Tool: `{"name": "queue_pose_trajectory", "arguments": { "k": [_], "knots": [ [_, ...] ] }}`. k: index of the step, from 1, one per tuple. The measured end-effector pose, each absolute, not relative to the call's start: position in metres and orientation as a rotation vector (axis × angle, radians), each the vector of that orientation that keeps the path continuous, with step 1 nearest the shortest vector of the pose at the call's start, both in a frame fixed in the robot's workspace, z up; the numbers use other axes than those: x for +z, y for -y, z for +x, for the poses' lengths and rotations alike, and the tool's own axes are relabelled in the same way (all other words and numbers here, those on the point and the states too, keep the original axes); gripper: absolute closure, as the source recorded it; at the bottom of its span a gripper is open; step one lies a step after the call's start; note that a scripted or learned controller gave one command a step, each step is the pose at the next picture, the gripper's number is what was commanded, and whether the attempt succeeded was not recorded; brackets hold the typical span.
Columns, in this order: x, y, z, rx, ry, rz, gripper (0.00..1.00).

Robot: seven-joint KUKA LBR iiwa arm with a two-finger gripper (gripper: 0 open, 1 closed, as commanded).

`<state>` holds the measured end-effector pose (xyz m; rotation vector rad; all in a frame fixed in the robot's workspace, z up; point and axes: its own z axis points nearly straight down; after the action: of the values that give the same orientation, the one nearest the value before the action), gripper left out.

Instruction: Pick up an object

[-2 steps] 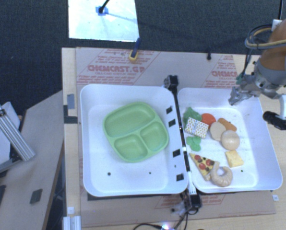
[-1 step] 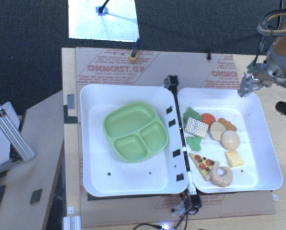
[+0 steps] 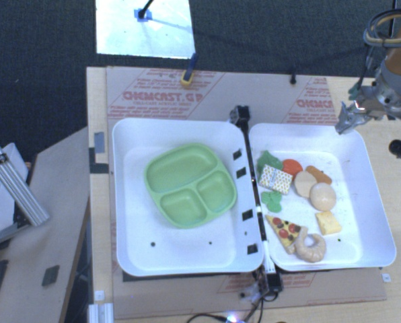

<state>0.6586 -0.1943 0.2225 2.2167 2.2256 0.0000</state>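
Donut [image 3: 311,246] sits closest to the camera, at the near end of the right bin [image 3: 372,180], touching the pizza slice [image 3: 285,229] to its left. Yellow cheese block [image 3: 329,223] just behind the donut, pale round bun [image 3: 323,196] behind that, with a flatter pale piece [image 3: 303,183] touching the bun's left side. Hot dog [image 3: 319,175] and orange-red round piece [image 3: 292,167] lie further back. Patterned white square [image 3: 276,179] is tilted near the divider, dark green leafy piece [image 3: 269,160] behind it, small green piece [image 3: 274,201] in front of it. Left bin [image 3: 130,241] carries a green three-compartment plate [image 3: 190,184], slightly rotated. Claw [image 3: 352,121] hangs over the far right corner of the right bin, well apart from all the food items, nothing between its fingers as far as visible; can't tell if it's spread or clenched, too small and blurred. Both bins rest on a cardboard sheet [image 3: 160,94] on the surface.
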Motion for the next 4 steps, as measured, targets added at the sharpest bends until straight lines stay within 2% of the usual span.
{"name": "queue_pose_trajectory", "arguments": {
  "k": [2, 3, 4],
  "knots": [
    [0.217, 0.093, 0.646, 0.000, -2.235, 2.212, 1.00],
    [0.225, 0.041, 0.620, -0.002, -2.236, 2.213, 1.00],
    [0.228, -0.005, 0.612, -0.002, -2.236, 2.214, 1.00]
  ]
}}
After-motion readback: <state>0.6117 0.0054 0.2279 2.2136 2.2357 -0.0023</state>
